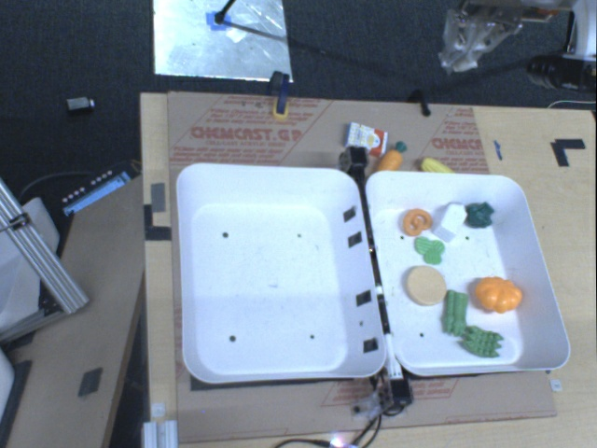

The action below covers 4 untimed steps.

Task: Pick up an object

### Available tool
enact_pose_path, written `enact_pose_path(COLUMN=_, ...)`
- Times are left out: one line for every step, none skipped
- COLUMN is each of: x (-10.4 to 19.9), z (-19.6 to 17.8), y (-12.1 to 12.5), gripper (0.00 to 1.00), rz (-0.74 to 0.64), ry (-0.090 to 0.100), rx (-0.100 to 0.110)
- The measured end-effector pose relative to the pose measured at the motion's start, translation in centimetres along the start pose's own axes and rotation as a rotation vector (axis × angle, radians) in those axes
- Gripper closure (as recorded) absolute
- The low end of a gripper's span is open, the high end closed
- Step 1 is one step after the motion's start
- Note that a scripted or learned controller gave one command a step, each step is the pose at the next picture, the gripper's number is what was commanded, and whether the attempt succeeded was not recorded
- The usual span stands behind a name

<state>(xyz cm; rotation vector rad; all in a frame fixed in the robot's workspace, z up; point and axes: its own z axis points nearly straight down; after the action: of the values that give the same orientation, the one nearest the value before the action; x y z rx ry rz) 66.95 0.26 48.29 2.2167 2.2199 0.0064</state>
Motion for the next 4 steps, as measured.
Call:
enact_pose_path(x=-2.7, z=-3.8, y=-0.1, gripper=1.0, rz=0.0, ry=0.0, rx=0.001)
enact_pose_path(x=10.0, z=-5.3, y=-6.1, gripper=1.0, rz=-0.007, ry=0.002, rx=0.004)
enact_pose_path(x=-2.1, z=-5.4, y=0.1, gripper=1.0, rz=0.001, ry=-0.001, rx=-0.002)
enact_pose_path(x=-9.4, z=-5.3, y=-0.1, gripper=1.0, rz=0.0, ry=-0.001, rx=0.002)
